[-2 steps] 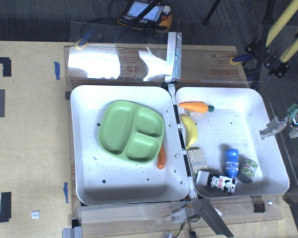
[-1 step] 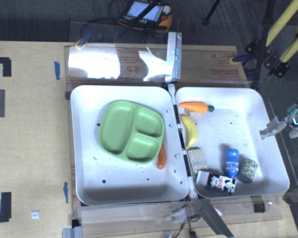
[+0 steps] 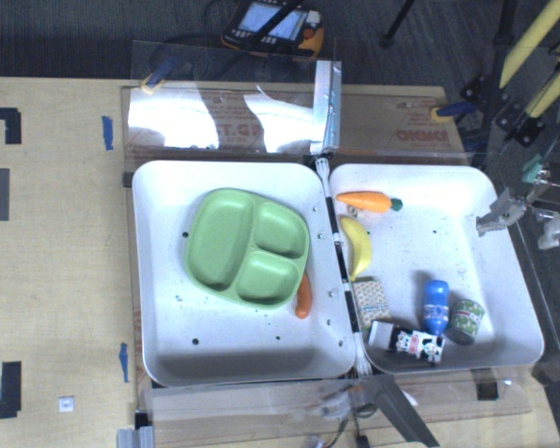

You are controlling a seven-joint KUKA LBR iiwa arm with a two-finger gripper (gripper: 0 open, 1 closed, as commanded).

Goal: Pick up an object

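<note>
Blue bottle (image 3: 435, 305), standing upright near the front edge of the right bin (image 3: 467, 189) between a patterned packet (image 3: 371, 297) and a small tin (image 3: 466, 317), is judged light, rigid and somewhat slippery, best taken across its body, while the state of the gripper (image 3: 504, 210) at the bin's right rim cannot be told.

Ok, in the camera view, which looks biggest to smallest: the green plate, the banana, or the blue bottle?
1. Green plate, by far the biggest.
2. Banana.
3. Blue bottle, a bit shorter than the banana.
</note>
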